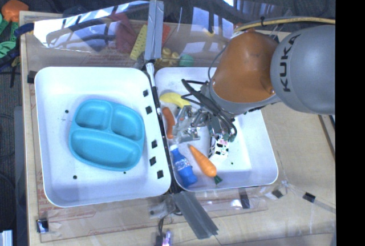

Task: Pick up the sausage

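Note:
The sausage point(169, 121) is a reddish-orange link lying along the left wall of the right bin point(259, 142), just below a yellow banana point(174, 99). My gripper point(188, 126) hangs low in that bin, right beside the sausage and slightly to its right, with metal fingers pointing down-left. The grey arm with its orange band point(245, 71) covers the bin's upper right part. I cannot make out anything held between the fingers.
In the right bin also lie a carrot point(203, 161), a blue bottle point(183, 167) and a small black-and-white cow toy point(218, 146). The left bin point(54, 176) holds a blue divided plate point(108, 133). Toys sit behind the bins.

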Robot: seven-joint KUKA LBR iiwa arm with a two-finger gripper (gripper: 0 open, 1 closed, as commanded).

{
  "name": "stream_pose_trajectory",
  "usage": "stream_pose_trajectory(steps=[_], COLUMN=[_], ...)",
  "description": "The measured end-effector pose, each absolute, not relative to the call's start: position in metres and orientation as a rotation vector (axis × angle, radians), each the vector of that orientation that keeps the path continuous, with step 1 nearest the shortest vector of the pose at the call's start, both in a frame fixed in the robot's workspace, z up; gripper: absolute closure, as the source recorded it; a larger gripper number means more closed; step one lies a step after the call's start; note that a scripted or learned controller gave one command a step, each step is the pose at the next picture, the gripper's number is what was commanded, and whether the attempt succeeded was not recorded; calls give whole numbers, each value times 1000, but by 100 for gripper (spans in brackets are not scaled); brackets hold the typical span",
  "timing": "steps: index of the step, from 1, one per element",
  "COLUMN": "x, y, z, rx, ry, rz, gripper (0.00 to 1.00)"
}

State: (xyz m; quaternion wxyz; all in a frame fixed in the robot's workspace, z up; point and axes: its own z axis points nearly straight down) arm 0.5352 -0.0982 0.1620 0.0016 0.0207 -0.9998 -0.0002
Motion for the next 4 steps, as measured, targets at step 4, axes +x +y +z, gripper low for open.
stream_pose_trajectory(steps=[4], x=[518], y=[-106], z=[101], rx=[1103], ry=[-2965], rz=[42], gripper=[100])
